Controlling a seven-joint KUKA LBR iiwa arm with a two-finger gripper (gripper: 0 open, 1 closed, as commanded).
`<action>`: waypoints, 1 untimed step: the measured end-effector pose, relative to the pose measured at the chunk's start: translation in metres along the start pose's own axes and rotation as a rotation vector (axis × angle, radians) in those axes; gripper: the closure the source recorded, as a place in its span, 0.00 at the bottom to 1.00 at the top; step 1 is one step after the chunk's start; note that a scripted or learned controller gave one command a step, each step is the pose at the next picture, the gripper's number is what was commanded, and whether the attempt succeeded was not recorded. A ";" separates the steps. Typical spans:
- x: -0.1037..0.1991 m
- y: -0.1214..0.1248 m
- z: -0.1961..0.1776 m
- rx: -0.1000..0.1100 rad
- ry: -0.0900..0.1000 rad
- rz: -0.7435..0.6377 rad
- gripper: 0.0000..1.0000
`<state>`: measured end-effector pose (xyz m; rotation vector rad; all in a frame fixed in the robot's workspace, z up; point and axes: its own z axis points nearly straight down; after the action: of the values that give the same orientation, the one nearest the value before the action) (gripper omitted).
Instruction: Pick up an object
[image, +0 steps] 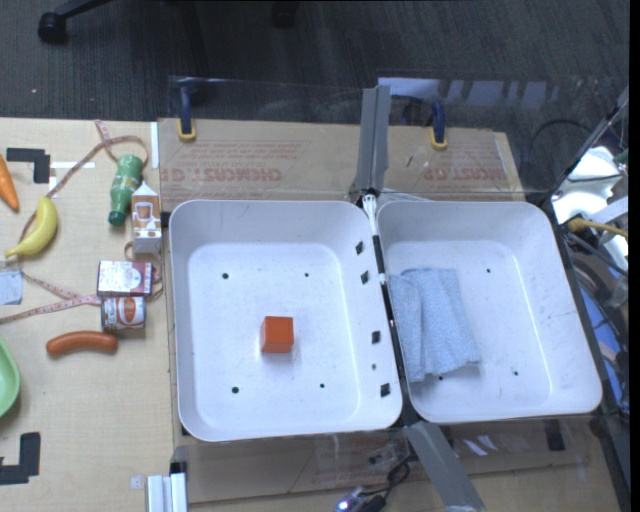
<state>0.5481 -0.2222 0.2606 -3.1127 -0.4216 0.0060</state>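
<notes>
From the camera above, two white bins sat side by side on the table (90, 400). The left bin (200, 400) held a small orange block (277, 334), lying a little below the middle of its floor, apart from every wall. The right bin (540, 380) held a folded pale blue cloth (434, 322), lying against its left side and slightly askew. Left of the bins, loose on the table, lay a banana (35, 228), a green bottle (124, 186), a small carton (146, 221), a can (124, 313) and a sausage (81, 344). Whether the tool stood apart or together could not be told.
</notes>
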 end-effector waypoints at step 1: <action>0.049 -0.098 0.080 0.002 -0.002 0.067 0.00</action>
<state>0.5692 -0.1147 0.1809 -3.1235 -0.3173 0.0100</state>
